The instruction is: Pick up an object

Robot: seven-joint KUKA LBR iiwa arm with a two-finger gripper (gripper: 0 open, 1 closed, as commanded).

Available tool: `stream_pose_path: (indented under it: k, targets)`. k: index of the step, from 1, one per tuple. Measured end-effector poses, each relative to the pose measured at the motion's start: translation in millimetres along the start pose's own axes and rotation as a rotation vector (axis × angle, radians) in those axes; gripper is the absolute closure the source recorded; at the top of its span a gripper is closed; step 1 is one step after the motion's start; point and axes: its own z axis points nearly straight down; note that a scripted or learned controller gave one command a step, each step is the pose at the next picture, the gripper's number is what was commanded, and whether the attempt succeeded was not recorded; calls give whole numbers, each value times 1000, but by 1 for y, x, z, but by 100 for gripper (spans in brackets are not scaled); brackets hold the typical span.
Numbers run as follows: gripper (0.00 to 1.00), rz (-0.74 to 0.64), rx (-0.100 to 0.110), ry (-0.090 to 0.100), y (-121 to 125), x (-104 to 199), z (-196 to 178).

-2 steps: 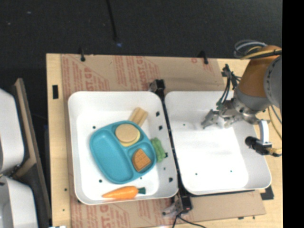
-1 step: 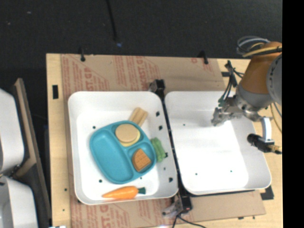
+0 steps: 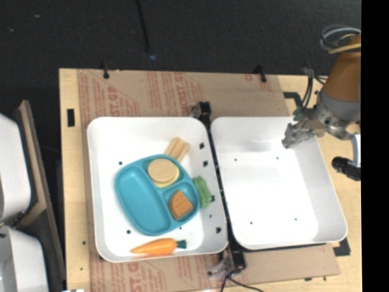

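right now the claw [image 3: 290, 140] hangs over the far right corner of the right bin [image 3: 267, 224], at the end of the grey arm [image 3: 341, 90] with its orange band, which comes in from the right. whether it is apart or together cannot be told at this slant, and nothing can be seen held in it.

all the objects lie well apart from the claw, in the left bin [image 3: 109, 139]. a blue tray [image 3: 143, 202] with compartments sits tilted in the middle of that bin. a round tan cookie [image 3: 163, 171] rests in its far compartment, and a brown square waffle [image 3: 181, 204] in the compartment nearest the divide. a pale wooden block [image 3: 178, 148] pokes out from behind the tray's far edge. a small green piece [image 3: 202, 191] lies just beside the tray's right edge. an orange carrot [image 3: 159, 246] with a green tip lies near the bin's front wall.
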Motion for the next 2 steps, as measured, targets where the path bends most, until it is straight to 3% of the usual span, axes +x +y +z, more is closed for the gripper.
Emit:
stream_pose_path:
  k: [1, 2]
  targets:
    - [100, 0, 0, 0, 1, -1, -52]
    - [100, -4, 5, 2, -16, 57, -49]
